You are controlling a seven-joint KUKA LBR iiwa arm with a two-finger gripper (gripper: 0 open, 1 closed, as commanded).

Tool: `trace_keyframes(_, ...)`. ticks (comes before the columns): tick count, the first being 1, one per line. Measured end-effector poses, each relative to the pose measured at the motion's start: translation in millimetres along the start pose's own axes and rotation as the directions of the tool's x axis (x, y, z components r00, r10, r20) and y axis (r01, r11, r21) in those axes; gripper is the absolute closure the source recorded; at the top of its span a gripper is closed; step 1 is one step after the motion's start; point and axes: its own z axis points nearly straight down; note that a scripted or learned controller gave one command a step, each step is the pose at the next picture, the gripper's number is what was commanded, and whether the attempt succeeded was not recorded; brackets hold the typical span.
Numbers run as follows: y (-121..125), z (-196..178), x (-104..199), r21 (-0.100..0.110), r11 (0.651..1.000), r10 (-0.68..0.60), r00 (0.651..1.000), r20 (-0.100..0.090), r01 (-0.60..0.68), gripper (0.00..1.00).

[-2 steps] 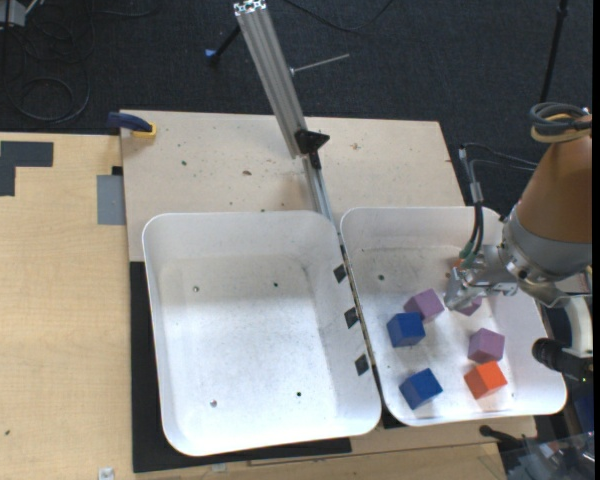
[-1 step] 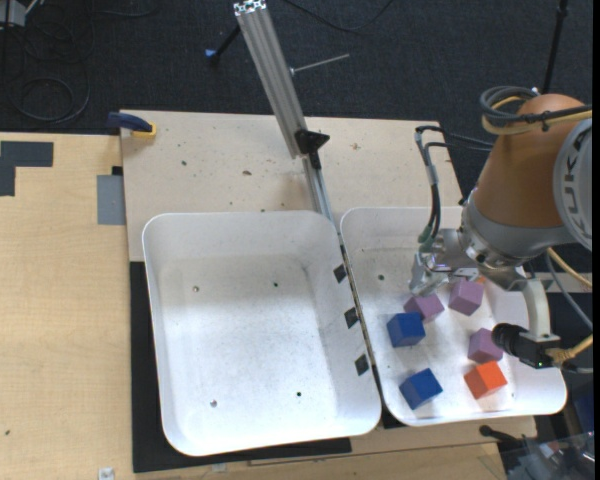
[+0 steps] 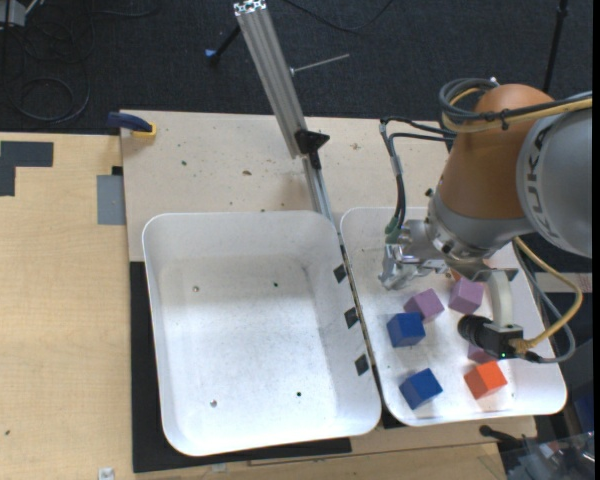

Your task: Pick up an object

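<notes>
The worktop (image 3: 60, 298) carries two shallow white bins side by side, so that things can be lifted from one and set in the other. The left bin (image 3: 180, 408) has bare, speckled floor. The right bin (image 3: 550, 393) holds all the blocks, which is why the arm (image 3: 500, 168) reaches in over it from the right and hangs above its upper half.

A slanted metal rail (image 3: 280, 78) rises from behind the seam between the bins; it looks like part of the rig, not the task.

The pincer (image 3: 405, 266) sits low over the right bin's upper left, near the divider. Whether its jaws are apart or together I cannot tell; the metal parts blur together, and no block is seen between them.

The blocks lie loose just below: a purple block (image 3: 426, 303) nearest the pincer, another purple block (image 3: 467, 294) beside it, a blue block (image 3: 405, 329), a second blue block (image 3: 420, 387) towards the front rim, and an orange block (image 3: 486, 379) at the right. The nearest purple one looks the likeliest target, judging by closeness alone.
</notes>
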Motion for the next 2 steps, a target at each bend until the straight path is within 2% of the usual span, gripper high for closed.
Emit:
trace_keyframes(1, 23.4, 4.5, 56.6, 0.000, 1.000, -0.002, 1.000, 0.000, 0.002, 1.00)
trace_keyframes(2, 35.0, 11.3, 114.8, 0.001, 1.000, -0.002, 1.000, 0.000, 0.002, 1.00)
